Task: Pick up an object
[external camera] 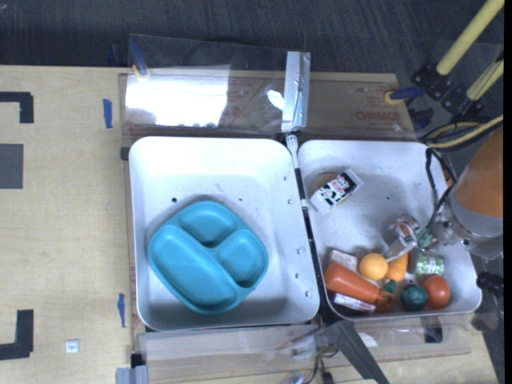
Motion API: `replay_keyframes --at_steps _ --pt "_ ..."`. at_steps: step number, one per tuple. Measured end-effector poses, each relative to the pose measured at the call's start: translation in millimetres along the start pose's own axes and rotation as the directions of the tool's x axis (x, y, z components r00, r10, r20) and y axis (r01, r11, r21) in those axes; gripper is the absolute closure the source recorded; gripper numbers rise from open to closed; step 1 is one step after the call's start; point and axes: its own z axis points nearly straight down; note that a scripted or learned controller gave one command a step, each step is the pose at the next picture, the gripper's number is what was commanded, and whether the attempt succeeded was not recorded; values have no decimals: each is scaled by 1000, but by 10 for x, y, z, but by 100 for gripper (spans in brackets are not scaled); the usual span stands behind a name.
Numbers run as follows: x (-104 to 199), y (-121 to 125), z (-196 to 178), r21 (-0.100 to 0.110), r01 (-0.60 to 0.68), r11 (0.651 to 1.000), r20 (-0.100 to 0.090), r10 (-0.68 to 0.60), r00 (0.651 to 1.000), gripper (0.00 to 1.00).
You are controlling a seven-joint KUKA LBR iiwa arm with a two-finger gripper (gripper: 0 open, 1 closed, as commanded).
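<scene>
A heap of small toy food items is found in the lower part of the right white bin. In this heap a long orange toy carrot lies at the left, tilted, with a flat white and red packet just below it. A round yellow-orange ball-shaped fruit is seen just above the carrot's right end. To the right of it a dark green round piece and a red round tomato-like piece are placed side by side near the bin's lower right corner. A small green and white cylinder-shaped can lies above these two, and a small red and white wrapped item is seen higher, near the arm. Apart from the heap, a small white carton with black print lies alone in the upper left part of the same bin.

The grey arm with the orange band is seen at the right edge, over the right side of this bin. Whether something is held cannot be told.

In the left white bin a blue plastic tray with three compartments is placed, tilted. A clear plastic panel stands behind the bins. Both bins rest on the pale wooden surface, which carries black tape marks.
</scene>
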Motion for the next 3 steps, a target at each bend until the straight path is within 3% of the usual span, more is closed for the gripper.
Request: replay_keyframes --at_steps 1,2,3 --pt "220 568 4 -1 -459 888 0 459 888 0" --pt "159 -61 -621 3 -385 923 0 385 923 0" --pt "509 -125 -5 -2 -226 974 0 226 974 0"
